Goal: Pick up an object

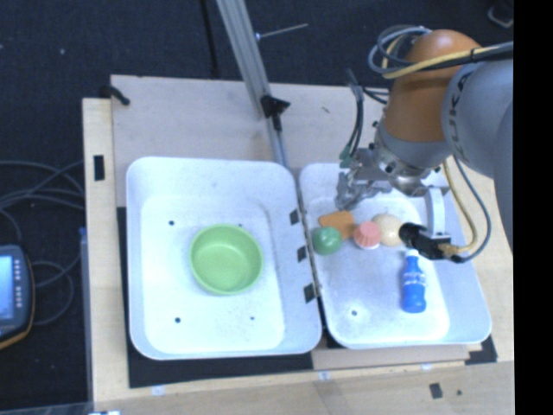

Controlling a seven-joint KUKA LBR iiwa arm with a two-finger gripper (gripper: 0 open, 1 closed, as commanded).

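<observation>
Right bin (458,318), far half. Gripper (350,190) sits low over the bin's back-left area, arm reaching in from the right, orange band above the wrist.

Objects cluster just in front of and below the gripper: an orange piece (335,220) lies nearest, directly under the fingertips' line, long axis running roughly left-right across the bin. Green ball (327,241) just in front of it, touching or nearly so. Pink ball (368,235) and a pale egg-like thing (388,228) sit to the right of those, close together. Blue bottle (413,284) lies well apart, nearer the bin's front, long axis front to back, cap toward the cluster.

Left bin (147,188) holds a green bowl (225,258), upright, well away from the arm.

Key relation: orange piece is the closest candidate, lying just toward the viewer from the fingertips. Judgement: a short drop forward and down would put the fingers over it, closing across its short side.

Fingers: dark, blurred against the wrist hardware; I cannot tell how far apart they stand. Nothing visible between them. Whether they touch the bin floor or the orange piece is also unclear.

Risk, as judged: crowding; green ball may get nudged.
</observation>
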